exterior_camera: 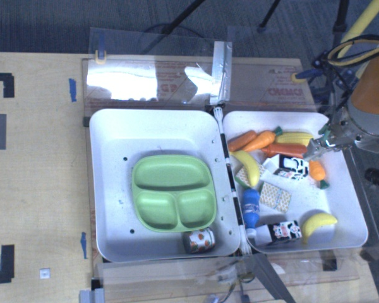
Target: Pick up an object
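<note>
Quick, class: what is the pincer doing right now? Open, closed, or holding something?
Pincer: it cannot be told; it sits low in the right bin beside the toy vegetables, with nothing seen in its grip.

The green tray [174,192] looked matt plastic, the white bins [110,137] smooth and slightly glossy, the bench [38,169] pale wood, the can [199,240] shiny metal.

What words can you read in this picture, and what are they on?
No text here reads with certainty.
Cardboard sheet behind the right bin: red print, too blurred to read.
Cardboard under the clear plastic panel: red lettering, washed out by glare.
Small can in the left bin: label too small.
Black-and-white carton: only a pattern.
Blue bottle: label unreadable.
</note>
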Robot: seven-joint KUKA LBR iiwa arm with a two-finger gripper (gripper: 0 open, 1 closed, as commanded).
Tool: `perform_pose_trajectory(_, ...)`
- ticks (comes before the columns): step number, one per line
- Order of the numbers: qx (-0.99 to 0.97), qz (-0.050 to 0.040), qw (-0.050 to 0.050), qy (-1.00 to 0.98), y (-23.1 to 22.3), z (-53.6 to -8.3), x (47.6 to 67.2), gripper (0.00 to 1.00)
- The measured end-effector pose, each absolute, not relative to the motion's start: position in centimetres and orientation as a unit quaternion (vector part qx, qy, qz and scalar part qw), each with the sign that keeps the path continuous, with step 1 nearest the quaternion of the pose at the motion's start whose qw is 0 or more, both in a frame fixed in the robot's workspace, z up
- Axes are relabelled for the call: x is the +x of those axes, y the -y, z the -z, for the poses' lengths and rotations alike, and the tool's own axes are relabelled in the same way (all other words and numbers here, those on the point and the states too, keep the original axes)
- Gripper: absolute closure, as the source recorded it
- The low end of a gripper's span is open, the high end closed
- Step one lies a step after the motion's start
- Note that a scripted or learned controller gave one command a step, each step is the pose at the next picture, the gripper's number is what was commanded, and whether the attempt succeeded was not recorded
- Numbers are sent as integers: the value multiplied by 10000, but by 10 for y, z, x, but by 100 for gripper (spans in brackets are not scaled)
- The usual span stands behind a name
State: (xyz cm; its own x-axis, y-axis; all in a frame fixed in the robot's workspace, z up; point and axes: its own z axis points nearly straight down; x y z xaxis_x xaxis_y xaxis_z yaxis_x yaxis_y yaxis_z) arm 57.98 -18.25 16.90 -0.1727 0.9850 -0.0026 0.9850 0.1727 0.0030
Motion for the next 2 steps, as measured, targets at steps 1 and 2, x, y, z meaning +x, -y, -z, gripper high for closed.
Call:
perform_pose_trajectory(1,7245,-5,8,-6892,87,-214,573,100)
perform_pose_trajectory(2,6806,8,-12,-7326,123,-249,517,100)
